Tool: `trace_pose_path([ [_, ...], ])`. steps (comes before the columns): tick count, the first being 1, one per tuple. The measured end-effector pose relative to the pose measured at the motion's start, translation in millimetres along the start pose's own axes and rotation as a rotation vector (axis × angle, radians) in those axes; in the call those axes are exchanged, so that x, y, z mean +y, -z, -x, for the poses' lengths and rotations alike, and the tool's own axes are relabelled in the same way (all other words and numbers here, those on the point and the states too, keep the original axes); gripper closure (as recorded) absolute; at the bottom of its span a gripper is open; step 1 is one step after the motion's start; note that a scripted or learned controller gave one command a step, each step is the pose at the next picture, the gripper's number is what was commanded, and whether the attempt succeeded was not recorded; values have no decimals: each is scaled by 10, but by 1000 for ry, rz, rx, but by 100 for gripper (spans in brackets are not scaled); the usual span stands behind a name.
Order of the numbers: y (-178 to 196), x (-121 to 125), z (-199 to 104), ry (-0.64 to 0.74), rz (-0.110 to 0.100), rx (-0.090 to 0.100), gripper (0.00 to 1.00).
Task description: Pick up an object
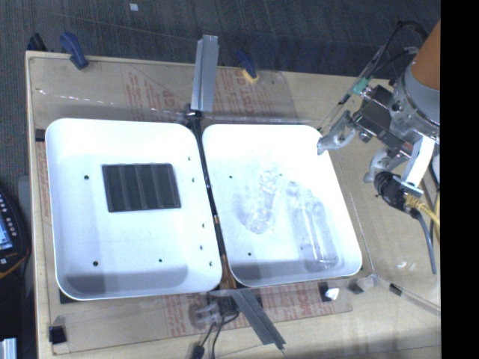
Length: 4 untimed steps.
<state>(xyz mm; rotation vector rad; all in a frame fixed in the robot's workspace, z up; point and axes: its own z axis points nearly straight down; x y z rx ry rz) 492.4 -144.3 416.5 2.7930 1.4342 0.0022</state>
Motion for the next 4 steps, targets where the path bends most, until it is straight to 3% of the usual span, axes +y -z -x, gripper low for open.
trace_pose_path([
  [1, -1079, 192, 548, -23, -7, -2, 0],
  [2, -984, 195, 541, -16, -10, -2, 100],
  [3, -1169, 180, 336, 77, -8, 0, 100],
  [4, -2197, 323, 238, 448, -8, 0, 100],
])
